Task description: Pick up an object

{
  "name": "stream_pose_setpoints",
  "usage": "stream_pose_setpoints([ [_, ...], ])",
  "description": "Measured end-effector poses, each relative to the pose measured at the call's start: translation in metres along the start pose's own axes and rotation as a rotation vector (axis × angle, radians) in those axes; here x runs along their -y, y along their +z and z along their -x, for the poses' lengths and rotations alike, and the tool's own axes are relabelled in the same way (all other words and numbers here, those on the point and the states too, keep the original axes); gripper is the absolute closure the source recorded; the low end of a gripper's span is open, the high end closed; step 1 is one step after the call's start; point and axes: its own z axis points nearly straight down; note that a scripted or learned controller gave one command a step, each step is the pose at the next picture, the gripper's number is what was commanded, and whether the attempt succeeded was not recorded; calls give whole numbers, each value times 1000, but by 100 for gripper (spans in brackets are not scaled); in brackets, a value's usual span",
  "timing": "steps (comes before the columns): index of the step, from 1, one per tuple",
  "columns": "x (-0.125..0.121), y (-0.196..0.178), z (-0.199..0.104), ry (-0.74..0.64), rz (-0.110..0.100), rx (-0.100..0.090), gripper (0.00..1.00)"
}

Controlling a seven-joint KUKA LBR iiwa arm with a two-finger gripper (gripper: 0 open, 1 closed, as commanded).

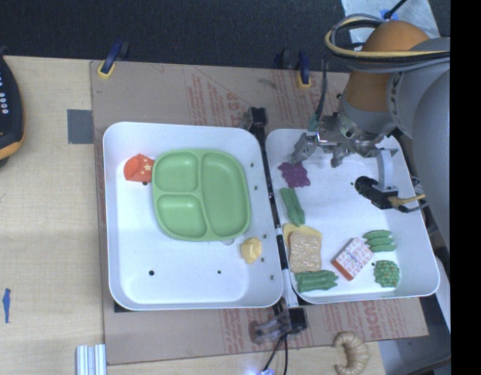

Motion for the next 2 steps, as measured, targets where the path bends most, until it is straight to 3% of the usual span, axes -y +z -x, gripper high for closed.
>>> stream_pose_setpoints([
  [1, 95, 33, 8, 8, 5, -1, 0],
  [2, 11, -74, -14, -1, 19, 1, 0],
])
